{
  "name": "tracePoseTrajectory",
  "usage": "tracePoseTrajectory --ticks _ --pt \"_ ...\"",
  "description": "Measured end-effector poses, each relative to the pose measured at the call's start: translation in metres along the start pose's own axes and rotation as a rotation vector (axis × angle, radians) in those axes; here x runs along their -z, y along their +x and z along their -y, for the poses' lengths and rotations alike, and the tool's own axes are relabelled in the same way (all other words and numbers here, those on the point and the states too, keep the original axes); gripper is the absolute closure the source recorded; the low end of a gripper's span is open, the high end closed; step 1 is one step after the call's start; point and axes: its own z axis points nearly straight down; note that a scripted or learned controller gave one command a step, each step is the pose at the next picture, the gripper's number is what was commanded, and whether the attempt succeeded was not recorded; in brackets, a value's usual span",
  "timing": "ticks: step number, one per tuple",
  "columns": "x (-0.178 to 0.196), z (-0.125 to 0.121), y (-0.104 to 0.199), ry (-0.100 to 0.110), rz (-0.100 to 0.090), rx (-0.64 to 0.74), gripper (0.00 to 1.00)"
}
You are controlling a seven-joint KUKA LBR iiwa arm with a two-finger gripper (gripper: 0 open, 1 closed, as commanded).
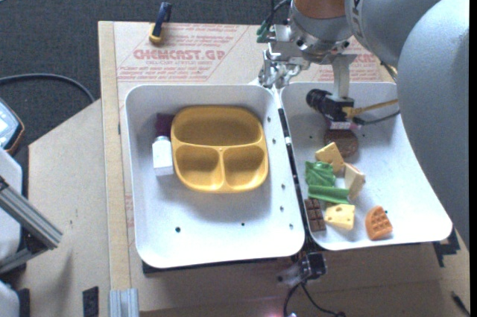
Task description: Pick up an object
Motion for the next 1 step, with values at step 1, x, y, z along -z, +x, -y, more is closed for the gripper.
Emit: tracePoseTrajectory --ticks 1 --pt "-0.0204 0.0044 -0.0018 0.005 0.000 -0.001 1.00"
